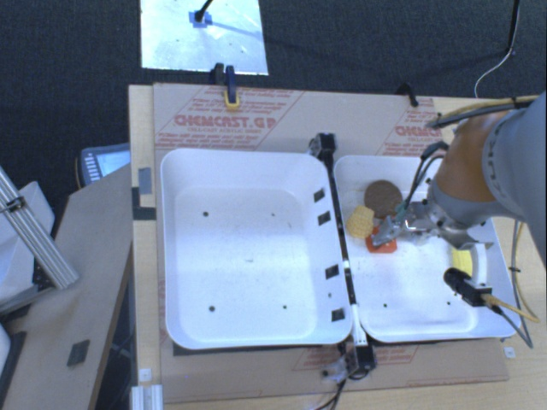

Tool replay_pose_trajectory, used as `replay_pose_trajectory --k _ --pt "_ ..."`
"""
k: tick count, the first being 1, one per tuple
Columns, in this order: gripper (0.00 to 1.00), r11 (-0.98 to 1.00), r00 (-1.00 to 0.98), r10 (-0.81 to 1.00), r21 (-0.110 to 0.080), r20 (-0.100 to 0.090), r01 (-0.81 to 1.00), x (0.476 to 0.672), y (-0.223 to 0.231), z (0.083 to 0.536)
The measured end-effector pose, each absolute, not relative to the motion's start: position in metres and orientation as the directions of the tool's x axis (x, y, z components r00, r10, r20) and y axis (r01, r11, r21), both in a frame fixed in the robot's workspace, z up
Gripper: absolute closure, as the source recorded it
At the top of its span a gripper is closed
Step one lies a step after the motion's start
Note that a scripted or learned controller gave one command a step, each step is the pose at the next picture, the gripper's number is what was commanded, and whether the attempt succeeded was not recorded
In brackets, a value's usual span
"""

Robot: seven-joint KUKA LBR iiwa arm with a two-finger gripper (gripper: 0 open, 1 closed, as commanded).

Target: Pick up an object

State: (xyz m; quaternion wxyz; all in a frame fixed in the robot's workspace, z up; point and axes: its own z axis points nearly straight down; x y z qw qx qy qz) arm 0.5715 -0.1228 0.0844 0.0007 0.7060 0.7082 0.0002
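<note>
On the bench, you are looking at two white bins side by side: the left bin (248, 254) and the right bin (410, 314), where everything is happening. Your arm (487, 169) is reaching in from the right, and the gripper (395, 229) is hanging low over the right bin's middle. An orange-red object (382, 243) is lying just left of and touching the fingertips (whether they are gripping it, you cannot tell). A yellow piece (361, 222) and a brown round one (383, 196) are sitting just beyond, crowding the far-left side; a yellow object (462, 260) is lying under the wrist at right.
</note>
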Motion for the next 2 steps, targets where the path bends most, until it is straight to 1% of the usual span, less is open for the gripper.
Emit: replay_pose_trajectory --k 1,2 --pt "1.00 0.006 -0.006 1.000 0.004 -0.001 1.000 0.572 -0.123 0.095" --pt "1.00 0.006 -0.006 1.000 0.006 -0.002 1.000 0.615 -0.109 0.085"
